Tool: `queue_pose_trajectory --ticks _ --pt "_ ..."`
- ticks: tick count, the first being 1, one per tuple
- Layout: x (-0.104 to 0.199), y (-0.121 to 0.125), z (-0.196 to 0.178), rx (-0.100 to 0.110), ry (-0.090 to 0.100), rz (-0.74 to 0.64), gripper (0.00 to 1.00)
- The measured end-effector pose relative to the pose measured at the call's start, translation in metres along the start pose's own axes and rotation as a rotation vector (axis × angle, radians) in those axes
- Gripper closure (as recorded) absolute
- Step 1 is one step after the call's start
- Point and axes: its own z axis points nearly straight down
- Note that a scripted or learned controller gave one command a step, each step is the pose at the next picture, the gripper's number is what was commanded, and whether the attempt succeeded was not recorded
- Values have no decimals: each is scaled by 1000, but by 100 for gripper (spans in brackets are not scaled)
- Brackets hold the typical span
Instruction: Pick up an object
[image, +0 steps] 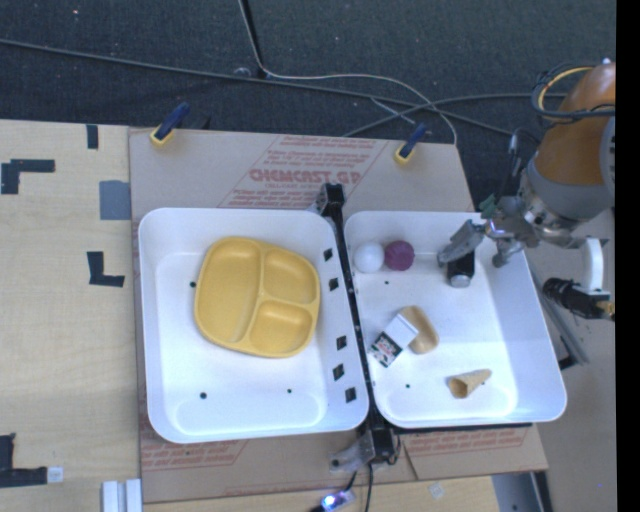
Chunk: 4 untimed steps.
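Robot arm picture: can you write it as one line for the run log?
end effector: over right bin, far edge, nothing held | right bin: purple ball, white ball | left bin: yellow tray

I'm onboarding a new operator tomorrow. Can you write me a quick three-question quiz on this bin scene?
1. True or false: the yellow plate lies in the left bin.
2. Which sits nearest the purple ball? A) white ball B) cone-shaped piece C) small box
3. Over which bin's upper part is the gripper?

Key: 1 true; 2 A; 3 the right bin.
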Motion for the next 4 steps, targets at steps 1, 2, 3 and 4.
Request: queue_pose_trajectory --ticks 1,2,3,4 --pt "1 6 62 5 0 0 0" --pt "-5 -3 115 6 0 1 0" --pt "-5 -2 136 -1 -2 -1 0" --pt "-5 -1 124 -5 -4 -1 100"
